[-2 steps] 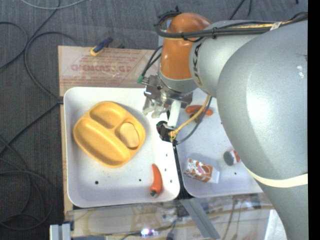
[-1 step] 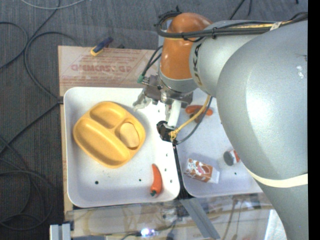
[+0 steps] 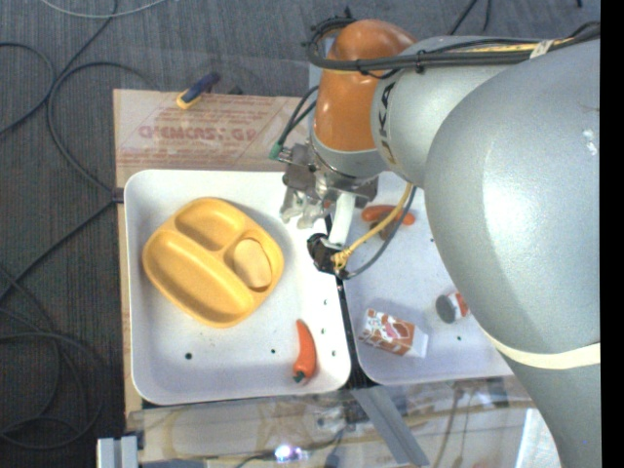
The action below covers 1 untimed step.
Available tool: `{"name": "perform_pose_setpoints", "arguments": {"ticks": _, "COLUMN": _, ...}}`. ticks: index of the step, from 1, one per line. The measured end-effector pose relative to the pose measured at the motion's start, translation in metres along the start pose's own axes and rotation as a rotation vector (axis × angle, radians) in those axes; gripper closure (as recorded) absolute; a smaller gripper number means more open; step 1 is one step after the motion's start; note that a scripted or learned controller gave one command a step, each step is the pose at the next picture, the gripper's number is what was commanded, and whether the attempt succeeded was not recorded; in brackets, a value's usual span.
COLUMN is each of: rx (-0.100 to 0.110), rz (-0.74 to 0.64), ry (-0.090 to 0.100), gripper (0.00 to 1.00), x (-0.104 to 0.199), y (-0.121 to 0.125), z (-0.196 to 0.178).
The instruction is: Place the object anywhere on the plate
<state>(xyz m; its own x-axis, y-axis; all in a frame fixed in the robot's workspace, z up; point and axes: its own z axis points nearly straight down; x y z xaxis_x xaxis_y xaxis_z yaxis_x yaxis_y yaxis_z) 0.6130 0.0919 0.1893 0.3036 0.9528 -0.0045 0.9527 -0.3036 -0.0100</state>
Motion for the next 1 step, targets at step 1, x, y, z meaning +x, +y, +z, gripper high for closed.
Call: {"name": "perform_pose_setpoints", "arguments": {"ticks": 1, "rx": 0.0, "rz": 0.0, "ry": 0.0, "gripper": 0.0, "x": -0.0001, "y": 0.0, "z": 0.0}}
